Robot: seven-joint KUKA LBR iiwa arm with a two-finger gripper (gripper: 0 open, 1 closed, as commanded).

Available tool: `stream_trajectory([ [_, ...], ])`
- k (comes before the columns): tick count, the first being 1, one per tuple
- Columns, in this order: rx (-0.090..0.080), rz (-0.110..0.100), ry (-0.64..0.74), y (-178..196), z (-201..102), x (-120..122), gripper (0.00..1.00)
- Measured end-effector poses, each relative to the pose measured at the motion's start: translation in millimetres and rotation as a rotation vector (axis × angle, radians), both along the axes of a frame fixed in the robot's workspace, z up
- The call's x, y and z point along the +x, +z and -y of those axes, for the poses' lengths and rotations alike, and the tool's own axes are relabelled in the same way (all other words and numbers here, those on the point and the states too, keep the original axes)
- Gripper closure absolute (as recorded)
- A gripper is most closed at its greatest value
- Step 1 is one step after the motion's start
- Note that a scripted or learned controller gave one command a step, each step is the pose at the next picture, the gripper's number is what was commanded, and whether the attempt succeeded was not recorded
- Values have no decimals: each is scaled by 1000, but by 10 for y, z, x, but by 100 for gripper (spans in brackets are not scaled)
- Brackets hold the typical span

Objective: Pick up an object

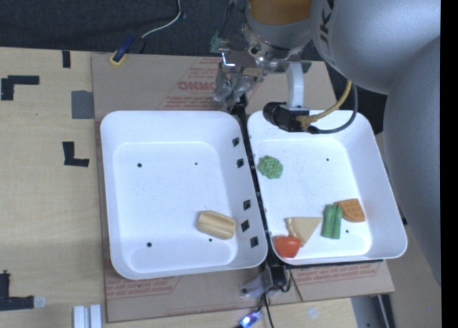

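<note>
Arm (379, 26): grey, with an orange band above the wrist; it enters from the right and fills the upper right, its wrist above the far ends of the two bins.
Bench (43, 176): pale wood surface with black marks at left; a brown cardboard sheet (164, 83) lies under both bins.
Left bin (118, 133): shallow, white, touching the right bin along the centre line.
Right bin (372, 147): shallow, white, partly under the arm at its far edge.
Gripper (232, 90): metal, hanging over the far end of the seam between the bins; whether it is open or closed cannot be told, and nothing is seen in it.
Cable (329, 122): black and yellow, looping from the wrist over the far rim of the right bin.
Bread roll (216, 224): tan, lying alone in the near right part of the left bin.
Cheese wedge (304, 228): pale yellow, in the near part of the right bin, touching the tomato.
Green stick (331, 220): dark green, upright in the picture, between the cheese wedge and the orange piece.
Orange piece (352, 210): just beside the green stick, on its right.
Tomato (288, 246): red, against the near wall of the right bin.
Broccoli (270, 167): green floret, near the left wall of the right bin, well apart from the other four items there.
</note>
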State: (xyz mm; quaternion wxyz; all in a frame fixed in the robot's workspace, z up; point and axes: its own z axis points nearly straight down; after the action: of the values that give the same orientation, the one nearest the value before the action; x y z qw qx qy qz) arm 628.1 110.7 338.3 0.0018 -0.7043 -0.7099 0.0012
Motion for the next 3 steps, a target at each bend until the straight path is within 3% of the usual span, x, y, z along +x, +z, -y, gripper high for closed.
stream_trajectory([
  [1, 0, 2, -1, 109, -537, -230, 100],
  [2, -1, 1, -10, 432, -20, -1060, 100],
  [3, 4, 11, 4, 1372, -917, -1464, 100],
])
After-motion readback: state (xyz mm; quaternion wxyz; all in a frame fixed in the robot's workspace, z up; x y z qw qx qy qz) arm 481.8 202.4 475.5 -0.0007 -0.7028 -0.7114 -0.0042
